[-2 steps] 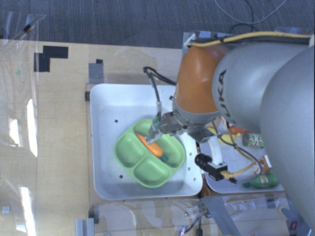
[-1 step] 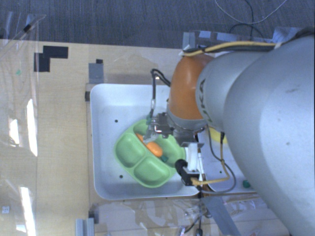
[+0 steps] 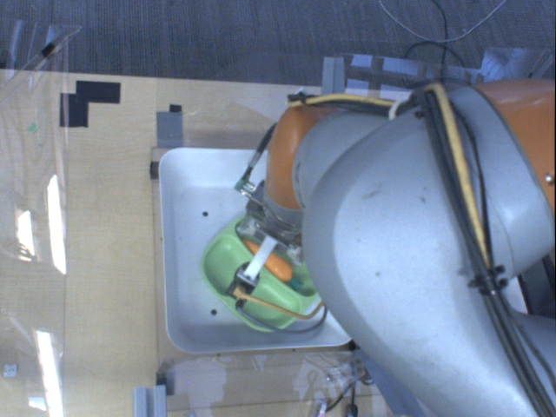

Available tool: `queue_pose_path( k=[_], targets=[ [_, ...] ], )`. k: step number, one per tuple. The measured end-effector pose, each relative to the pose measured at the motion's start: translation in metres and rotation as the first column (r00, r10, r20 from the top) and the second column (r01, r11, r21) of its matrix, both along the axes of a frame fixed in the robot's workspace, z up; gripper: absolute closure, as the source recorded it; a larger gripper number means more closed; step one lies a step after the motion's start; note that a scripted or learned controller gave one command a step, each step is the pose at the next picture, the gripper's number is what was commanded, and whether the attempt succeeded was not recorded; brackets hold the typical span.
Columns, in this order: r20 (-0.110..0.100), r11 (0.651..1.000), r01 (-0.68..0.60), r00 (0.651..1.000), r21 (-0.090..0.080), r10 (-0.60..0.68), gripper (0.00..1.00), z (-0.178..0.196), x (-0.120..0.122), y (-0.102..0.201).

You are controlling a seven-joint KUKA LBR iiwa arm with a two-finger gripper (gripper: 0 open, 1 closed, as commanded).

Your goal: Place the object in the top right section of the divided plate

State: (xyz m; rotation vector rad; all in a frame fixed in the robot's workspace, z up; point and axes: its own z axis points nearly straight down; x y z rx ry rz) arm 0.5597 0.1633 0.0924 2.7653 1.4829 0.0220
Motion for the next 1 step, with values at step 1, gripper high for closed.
queue_pose_path(
  k=[1],
  targets=[
    [-0.013,0.851,0.525,0.851,0.000,-0.525,0.00,0.0348,0.0030,0.0155]
  ],
)
